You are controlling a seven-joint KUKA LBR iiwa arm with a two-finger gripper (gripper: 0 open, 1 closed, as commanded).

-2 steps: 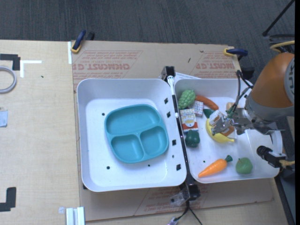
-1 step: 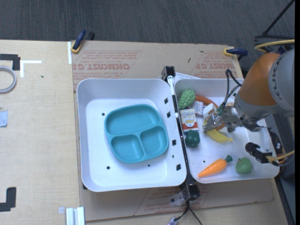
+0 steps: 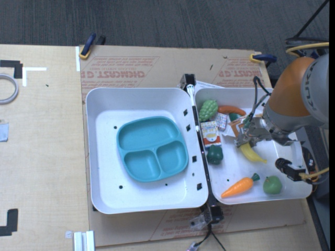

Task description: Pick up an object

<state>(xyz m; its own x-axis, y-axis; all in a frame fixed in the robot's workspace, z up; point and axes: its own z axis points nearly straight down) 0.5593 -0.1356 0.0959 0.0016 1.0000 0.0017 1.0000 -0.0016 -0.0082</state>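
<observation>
Two bins (image 3: 97, 140): one tray (image 3: 152, 148), one banana (image 3: 252, 153)

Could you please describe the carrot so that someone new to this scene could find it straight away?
Look in the right-hand white bin, along its near edge. The carrot lies there on its side, orange with a small green top, just left of a round green fruit. It is the only long orange thing tapering to a point.
</observation>
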